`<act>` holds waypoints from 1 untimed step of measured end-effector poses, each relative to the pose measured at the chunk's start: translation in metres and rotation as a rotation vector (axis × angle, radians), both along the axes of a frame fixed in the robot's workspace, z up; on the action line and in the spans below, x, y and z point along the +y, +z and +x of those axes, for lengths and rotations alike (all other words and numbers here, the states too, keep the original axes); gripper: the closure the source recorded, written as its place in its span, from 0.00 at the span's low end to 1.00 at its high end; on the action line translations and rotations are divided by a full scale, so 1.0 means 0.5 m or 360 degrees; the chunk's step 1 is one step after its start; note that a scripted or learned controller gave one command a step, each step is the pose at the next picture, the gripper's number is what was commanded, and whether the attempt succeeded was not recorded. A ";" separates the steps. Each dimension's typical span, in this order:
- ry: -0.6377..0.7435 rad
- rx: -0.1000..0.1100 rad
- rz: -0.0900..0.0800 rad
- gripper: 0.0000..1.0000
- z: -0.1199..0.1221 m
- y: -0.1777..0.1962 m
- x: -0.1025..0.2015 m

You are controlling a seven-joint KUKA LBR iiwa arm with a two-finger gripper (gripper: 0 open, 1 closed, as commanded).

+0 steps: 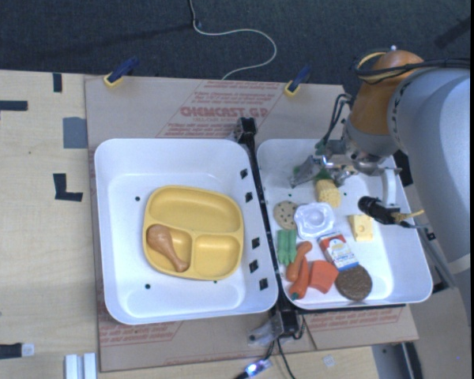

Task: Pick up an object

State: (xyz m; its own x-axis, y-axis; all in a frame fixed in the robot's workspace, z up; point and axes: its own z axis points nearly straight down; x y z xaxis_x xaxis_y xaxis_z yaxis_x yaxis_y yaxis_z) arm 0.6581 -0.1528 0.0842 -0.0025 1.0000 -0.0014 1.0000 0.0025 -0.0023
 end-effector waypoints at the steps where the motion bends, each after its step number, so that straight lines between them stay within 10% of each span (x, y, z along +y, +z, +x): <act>1: 0.0002 -0.0001 -0.0001 1.00 0.001 0.021 0.001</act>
